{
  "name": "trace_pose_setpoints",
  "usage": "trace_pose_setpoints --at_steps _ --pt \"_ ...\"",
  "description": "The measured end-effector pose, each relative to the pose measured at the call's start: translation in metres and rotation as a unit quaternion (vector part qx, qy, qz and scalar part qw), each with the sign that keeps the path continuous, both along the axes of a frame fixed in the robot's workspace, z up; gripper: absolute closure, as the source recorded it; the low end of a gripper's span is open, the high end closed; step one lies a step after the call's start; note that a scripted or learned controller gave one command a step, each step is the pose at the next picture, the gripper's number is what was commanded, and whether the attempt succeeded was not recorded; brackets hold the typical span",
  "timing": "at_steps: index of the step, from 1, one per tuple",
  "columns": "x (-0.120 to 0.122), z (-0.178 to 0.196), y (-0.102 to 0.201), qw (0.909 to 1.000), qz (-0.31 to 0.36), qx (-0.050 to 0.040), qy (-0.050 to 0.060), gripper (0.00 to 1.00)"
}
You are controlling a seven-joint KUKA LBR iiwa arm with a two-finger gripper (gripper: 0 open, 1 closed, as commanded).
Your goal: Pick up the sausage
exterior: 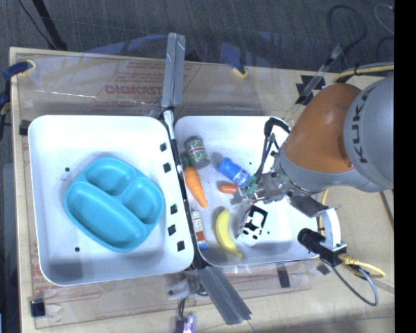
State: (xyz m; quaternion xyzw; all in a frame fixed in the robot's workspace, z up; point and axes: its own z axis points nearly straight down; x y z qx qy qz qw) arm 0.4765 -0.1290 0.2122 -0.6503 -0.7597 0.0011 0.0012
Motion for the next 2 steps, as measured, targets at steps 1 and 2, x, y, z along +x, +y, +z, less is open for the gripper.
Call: trace_pose_setpoints --at_steps 1,2 --pt "0.001 0.021 -0.082 0.9984 -0.057 -0.0007 -0.001 1.0" --pt "0.019 0.038 -0.051 0.9819 -0.189 -0.0004 -0.001 1.0"
